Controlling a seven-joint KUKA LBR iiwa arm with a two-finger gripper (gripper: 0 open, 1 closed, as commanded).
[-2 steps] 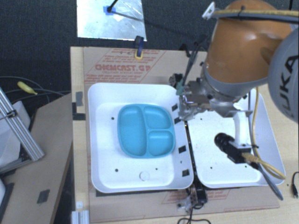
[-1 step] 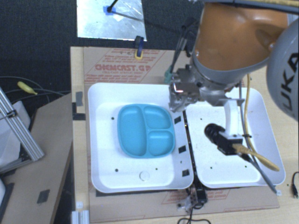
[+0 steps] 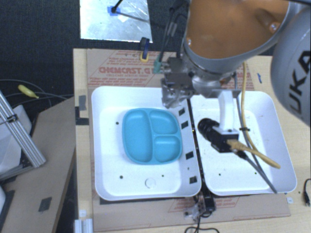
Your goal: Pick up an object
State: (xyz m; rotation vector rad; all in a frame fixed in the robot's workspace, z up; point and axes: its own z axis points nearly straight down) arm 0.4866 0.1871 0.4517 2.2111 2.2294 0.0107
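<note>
A light blue plate (image 3: 150,135) with three compartments lies flat in the middle of the left bin (image 3: 109,178). My gripper (image 3: 171,97) hangs from the big grey and orange arm (image 3: 233,23) over the far right corner of that bin, just beyond the plate's far right rim. Its tip is a dark metal cluster seen from above, and I see nothing held in it.
The right bin (image 3: 272,169) sits beside the left one, with a black divider strip (image 3: 192,144) between them. A black cylinder on a white bracket (image 3: 216,132) and a yellow cable (image 3: 257,154) hang from the arm over the right bin. Cardboard lies under both bins.
</note>
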